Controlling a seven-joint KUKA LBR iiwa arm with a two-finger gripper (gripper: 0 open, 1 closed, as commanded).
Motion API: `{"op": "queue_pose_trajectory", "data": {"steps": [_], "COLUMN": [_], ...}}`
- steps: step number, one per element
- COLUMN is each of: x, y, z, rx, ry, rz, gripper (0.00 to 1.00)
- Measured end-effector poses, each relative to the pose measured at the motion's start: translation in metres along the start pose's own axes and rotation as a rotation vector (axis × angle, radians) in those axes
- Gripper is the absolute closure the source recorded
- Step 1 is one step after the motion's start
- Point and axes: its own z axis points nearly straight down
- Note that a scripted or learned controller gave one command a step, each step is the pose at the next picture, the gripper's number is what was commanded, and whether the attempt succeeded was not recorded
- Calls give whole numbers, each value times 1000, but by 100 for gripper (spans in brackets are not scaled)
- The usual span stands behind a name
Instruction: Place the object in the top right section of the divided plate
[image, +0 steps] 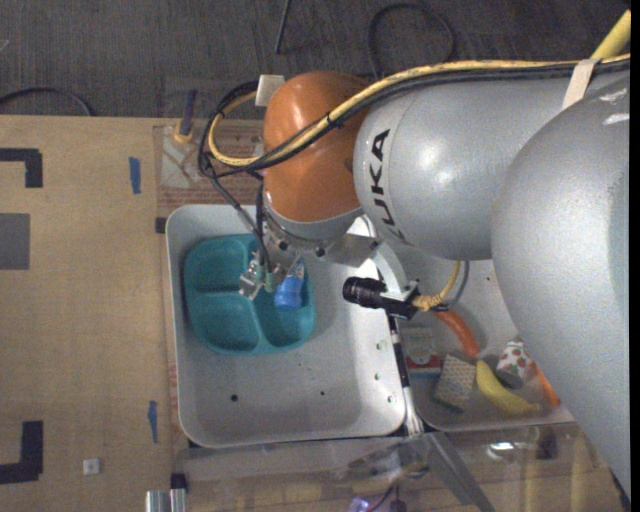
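A teal divided plate (225, 305) lies in the left part of the left white bin (300, 400). A small blue object (289, 294) rests in the plate's section nearest the arm, by the rim. My gripper (260, 279) hangs over the plate's middle ridge, just left of the blue object and close to it. The orange wrist band (310, 150) and the grey arm cover the bin's upper right corner.
The right bin (500, 420) holds a banana (505, 392), a speckled sponge block (457, 381), an orange carrot-like piece (463, 330) and a red-and-white item (515, 358). A black cylinder (370, 292) sticks out over the wall between the bins. The wooden bench (80, 300) stretches left.
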Motion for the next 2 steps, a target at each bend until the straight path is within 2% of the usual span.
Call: {"op": "queue_pose_trajectory", "data": {"steps": [1,2], "x": [-19,22], "y": [29,-46], "z": [-7,-54], "rx": [0,4], "ry": [1,3], "rz": [-20,29], "gripper": [100,100]}}
